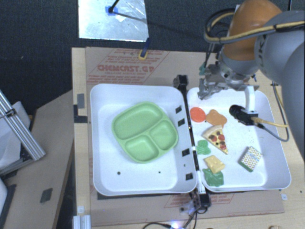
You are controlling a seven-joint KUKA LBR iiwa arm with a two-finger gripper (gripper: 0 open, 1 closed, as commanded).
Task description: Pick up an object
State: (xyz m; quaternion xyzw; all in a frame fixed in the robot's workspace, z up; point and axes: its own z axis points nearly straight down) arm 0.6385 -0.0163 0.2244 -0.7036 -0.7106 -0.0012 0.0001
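My gripper [208, 92] hangs over the far left part of the right bin [271, 175], above and just behind an orange round piece [198, 114]. Nothing shows between its fingers. Beside the orange round lies a tan cookie-like piece [217, 118]. Nearer the front are a pizza slice [217, 138], a small green piece [203, 147], a yellow cheese wedge [215, 164], a green leafy piece [213, 177] and a green-and-white patterned block [250, 158].
The left bin [102, 175] holds a green divided plate [145, 131]. A black divider [188, 137] with clips runs between the two bins. A shiny metal sheet [112, 13] lies beyond the bench.
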